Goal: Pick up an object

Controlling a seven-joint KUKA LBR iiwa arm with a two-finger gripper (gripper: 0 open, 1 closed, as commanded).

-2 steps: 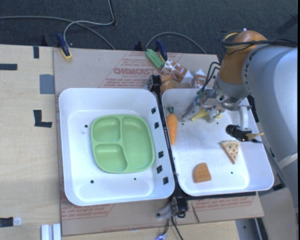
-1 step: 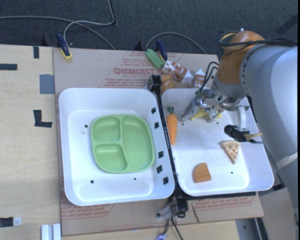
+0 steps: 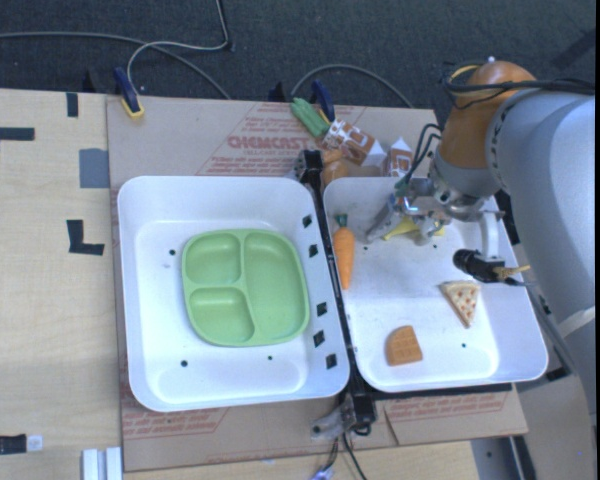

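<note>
1. One orange cracker, near in the right bin.
2. Pizza wedge, tip pointing near.
3. Carrot, long axis near-far, at the bin's left wall.
4. Gripper, far: finger state indiscernible.

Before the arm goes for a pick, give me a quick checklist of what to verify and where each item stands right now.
1. Targets in the right white bin: orange carrot, orange cracker-like square, pizza-slice wedge. Ok.
2. Targets lie apart from each other: ok.
3. Carrot lies against the bin's left wall: not ok for an easy pick.
4. Gripper over the right bin's far part: ok.
5. Jaws open or shut: cannot tell.
6. Green divided plate sits in the left bin: ok.
</note>
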